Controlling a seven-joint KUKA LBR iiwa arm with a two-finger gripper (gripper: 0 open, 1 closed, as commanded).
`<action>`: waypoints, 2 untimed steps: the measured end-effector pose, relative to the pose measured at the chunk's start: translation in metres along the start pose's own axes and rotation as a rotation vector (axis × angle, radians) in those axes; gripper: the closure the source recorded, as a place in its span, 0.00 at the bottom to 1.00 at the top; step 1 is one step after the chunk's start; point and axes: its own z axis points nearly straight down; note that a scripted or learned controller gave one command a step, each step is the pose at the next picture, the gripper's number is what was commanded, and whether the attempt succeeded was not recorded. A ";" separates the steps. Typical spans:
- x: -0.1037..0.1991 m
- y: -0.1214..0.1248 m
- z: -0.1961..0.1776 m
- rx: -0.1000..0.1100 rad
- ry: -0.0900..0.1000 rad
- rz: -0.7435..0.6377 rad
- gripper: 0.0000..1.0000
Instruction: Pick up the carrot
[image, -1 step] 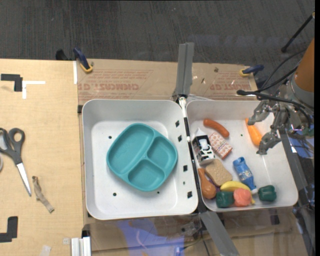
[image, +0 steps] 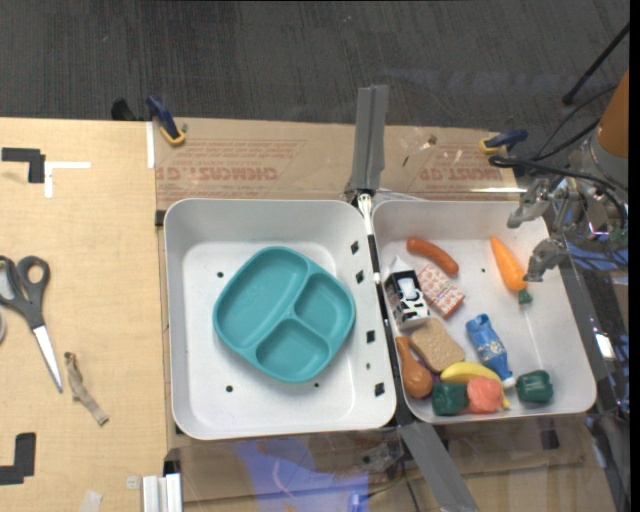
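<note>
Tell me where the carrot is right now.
The carrot lies in the right bin, near its upper right wall, right of the sausage and just left of the tool.

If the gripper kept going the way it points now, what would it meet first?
Probably the carrot. The gripper sits at the right bin's right edge, aimed down and left, and the carrot lies just beside it. Depth is hard to judge from above.

Behind my two bins, a cardboard sheet (image: 260, 160) on the desk carries faint red print, upside down from where I look; the large word seems to be "CHEMICAL", though I cannot be sure. A second cardboard sheet (image: 450, 172) bears similar red lettering, too blurred to read.
</note>
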 end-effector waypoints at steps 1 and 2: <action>-0.045 -0.021 0.132 0.001 -0.003 -0.044 0.00; -0.047 -0.020 0.121 0.003 -0.010 -0.048 1.00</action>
